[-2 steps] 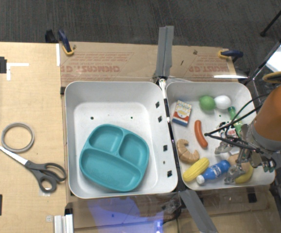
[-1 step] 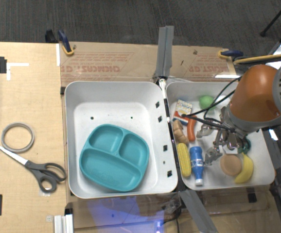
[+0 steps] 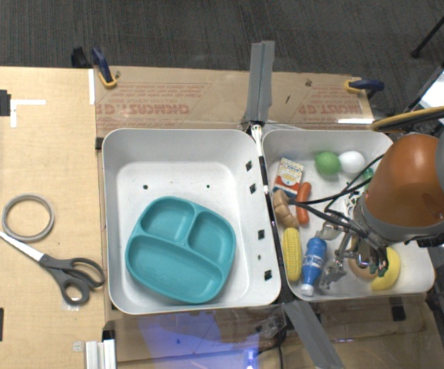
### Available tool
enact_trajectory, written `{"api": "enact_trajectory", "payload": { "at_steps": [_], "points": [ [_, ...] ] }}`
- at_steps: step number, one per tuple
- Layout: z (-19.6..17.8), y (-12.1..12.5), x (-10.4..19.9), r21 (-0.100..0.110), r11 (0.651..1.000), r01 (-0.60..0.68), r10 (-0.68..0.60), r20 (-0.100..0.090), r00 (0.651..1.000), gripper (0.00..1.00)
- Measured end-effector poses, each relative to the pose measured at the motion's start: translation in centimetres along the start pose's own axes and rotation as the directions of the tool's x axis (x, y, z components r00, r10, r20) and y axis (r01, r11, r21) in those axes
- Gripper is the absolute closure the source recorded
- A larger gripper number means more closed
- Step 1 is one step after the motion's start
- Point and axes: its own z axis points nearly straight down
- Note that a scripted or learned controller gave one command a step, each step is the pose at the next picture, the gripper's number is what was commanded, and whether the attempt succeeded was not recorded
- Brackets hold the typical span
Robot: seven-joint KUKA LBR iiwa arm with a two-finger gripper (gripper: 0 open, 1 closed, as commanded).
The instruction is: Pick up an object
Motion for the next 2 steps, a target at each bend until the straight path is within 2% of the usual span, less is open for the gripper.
{"api": "enact_trajectory", "payload": {
  "at_steps": [1,2],
  "points": [
    [0.0,-0.9,-7.6,0.000,0.979,-0.206,0.206,0.001,0.979,0.00],
    [0.0,2.4,-5.2,0.001,0.975,-0.223,0.223,-0.002,0.975,0.00]
  ]
}}
